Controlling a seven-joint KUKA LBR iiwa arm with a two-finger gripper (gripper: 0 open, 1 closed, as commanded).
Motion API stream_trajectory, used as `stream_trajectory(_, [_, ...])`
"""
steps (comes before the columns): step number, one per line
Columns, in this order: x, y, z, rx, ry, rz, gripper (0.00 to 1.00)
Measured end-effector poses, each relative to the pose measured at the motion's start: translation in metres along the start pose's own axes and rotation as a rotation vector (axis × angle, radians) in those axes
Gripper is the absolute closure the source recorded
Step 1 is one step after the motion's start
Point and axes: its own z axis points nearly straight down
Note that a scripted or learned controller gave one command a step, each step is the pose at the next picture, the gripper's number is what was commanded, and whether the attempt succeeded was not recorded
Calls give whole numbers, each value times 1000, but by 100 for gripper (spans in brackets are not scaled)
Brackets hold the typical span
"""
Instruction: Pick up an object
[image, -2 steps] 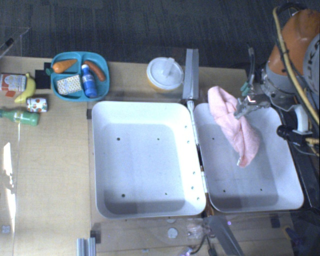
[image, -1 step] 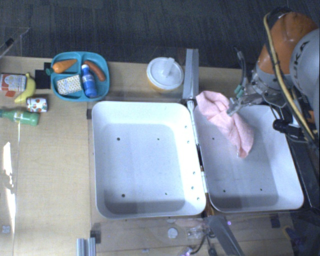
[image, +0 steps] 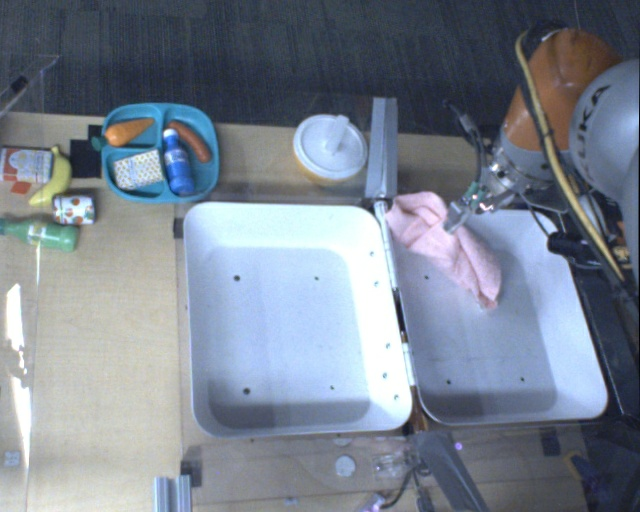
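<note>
A pink cloth (image: 462, 262) lies crumpled in the right bin (image: 520, 390), running from the bin's far left corner down toward its middle. The gripper (image: 456, 219) hangs at the far end of that bin, its tip right at the cloth's upper part, touching it or just above it. The grey arm with its orange band comes in from the upper right.
The left bin (image: 290, 400) sits beside the right one, with a metal divider post (image: 381, 150) at the far end between them. A white lidded cup (image: 330, 147) stands behind the left bin. A blue tray of toy food (image: 160, 152) and small items (image: 45, 205) lie far left.
</note>
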Motion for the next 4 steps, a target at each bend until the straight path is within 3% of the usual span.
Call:
stream_trajectory(1, [69, 12, -1, -1, 2, 10, 100])
stream_trajectory(2, [17, 3, -1, -2, -1, -136, 100])
stream_trajectory(4, [2, -4, 6, -1, 0, -141, 100])
